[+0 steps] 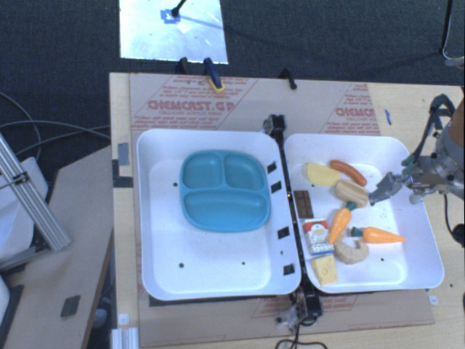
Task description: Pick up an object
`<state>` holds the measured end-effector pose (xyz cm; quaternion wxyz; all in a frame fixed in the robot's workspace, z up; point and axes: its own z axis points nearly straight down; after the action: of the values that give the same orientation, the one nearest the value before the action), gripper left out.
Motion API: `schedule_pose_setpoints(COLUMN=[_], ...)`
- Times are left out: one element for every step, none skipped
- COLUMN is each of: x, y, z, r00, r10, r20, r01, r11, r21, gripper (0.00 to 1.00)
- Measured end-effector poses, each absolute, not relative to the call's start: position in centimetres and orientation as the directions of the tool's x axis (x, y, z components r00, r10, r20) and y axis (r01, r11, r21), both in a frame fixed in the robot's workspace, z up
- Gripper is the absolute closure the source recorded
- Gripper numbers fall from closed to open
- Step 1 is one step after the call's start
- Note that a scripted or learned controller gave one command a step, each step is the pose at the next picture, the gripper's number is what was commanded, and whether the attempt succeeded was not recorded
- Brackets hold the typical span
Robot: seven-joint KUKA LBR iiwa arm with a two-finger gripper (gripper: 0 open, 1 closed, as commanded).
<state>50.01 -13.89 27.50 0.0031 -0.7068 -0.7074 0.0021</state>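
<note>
Approaching tan bread-roll toy (pixel 351 192) near right white bin's (pixel 418 267) right edge; gripper (pixel 381 190) state unclear; descent next.

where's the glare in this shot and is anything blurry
Camera view: strongest glare on the shiny sheet at top, washed out white-blue; white bins bright but not blown out; gripper soft and slightly smeared; toy food fairly sharp.
</note>
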Motion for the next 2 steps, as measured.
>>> schedule_pose_setpoints(x=[50.2, 50.5], y=[-13.9, -14.0], z=[28.0, 23.8], r00=[-0.003, -0.001], r10=[1.0, 1.0], r20=[0.0, 0.0], r01=[1.0, 1.0], r11=[0.003, 0.001], r21=[0.002, -0.001], gripper=[0.0, 0.0])
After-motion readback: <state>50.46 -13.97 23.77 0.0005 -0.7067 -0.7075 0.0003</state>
